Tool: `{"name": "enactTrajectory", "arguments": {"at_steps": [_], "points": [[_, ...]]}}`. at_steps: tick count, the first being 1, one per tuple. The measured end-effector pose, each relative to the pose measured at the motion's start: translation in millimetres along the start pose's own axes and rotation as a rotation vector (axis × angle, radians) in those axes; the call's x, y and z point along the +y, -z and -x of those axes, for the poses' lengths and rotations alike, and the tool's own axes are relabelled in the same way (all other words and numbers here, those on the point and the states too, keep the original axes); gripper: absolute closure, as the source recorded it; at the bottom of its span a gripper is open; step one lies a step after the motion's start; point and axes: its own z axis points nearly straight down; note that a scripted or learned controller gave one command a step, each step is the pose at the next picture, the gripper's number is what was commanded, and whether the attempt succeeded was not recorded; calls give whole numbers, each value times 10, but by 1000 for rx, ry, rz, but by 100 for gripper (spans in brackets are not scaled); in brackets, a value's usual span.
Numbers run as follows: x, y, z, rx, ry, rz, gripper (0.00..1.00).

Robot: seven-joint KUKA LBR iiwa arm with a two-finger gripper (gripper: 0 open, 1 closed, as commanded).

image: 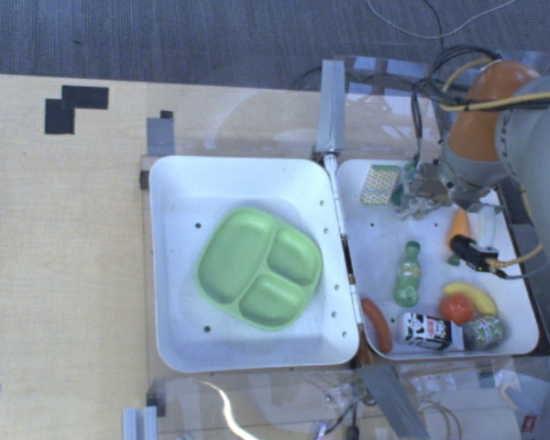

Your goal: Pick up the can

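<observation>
The can (484, 333), grey-green, lies in the front right corner of the right bin (376, 246), just below a red tomato (457, 308) and right of a black-and-white carton (428, 331). My gripper (416, 197) hangs over the back of the same bin, beside a green chequered packet (380, 184). It is well away from the can and nothing shows between its fingers.
The right bin also holds a green bottle (407, 273), a sausage (377, 324), a banana (471, 294) and an orange carrot (459, 224). A green divided plate (259, 267) lies in the left bin (174, 246).
</observation>
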Motion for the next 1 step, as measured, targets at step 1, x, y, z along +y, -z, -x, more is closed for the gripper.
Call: {"name": "enactTrajectory", "arguments": {"at_steps": [1], "points": [[267,1011,-567,-1,-37,3,100]]}}
